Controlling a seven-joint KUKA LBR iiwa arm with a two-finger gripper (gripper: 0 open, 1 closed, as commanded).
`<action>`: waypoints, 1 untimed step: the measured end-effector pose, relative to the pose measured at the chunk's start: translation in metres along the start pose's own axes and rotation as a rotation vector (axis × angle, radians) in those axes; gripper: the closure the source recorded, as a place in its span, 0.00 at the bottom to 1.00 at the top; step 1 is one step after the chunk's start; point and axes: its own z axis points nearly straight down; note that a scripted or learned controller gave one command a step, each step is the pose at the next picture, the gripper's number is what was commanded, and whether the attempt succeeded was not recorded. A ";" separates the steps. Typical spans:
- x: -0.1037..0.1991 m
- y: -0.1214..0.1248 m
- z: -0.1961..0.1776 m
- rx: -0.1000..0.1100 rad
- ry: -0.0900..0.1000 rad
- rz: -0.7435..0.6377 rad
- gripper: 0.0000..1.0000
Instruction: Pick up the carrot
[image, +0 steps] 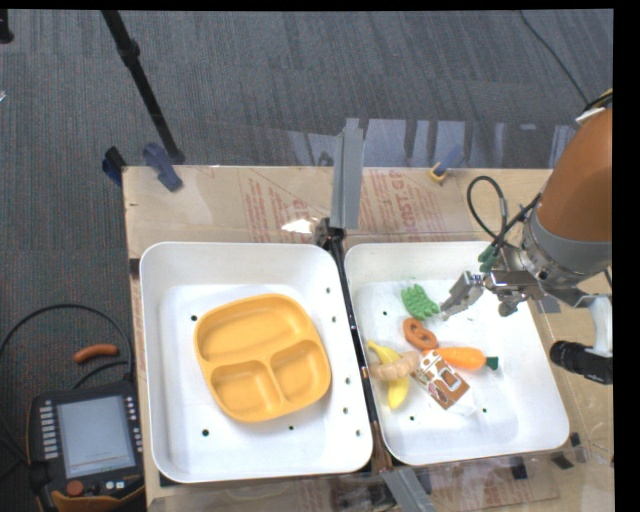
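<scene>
Several toys crowd the carrot (463, 357): banana (388, 372), packet (443, 380), orange ring (421, 333).

Both bins (250, 262) smooth white plastic, slight sheen. Divided plate (262, 355) in the left bin: matt yellow-orange plastic, smooth. Carrot (462, 358) smooth orange plastic with a green stub end. Banana (390, 372) yellow plastic, smooth. Green toy (420, 301) ribbed, plastic-looking. Small packet (443, 381) printed, paper or card by its look. Surface (230, 205) pale bare board with red print, matt. Floor (300, 80) grey carpet, ribbed and rough. Hand (478, 290) dull grey metal. Arm (585, 190) orange band, smooth, faintly glossy.
</scene>
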 end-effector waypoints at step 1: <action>0.010 -0.007 0.158 -0.013 -0.003 -0.051 0.00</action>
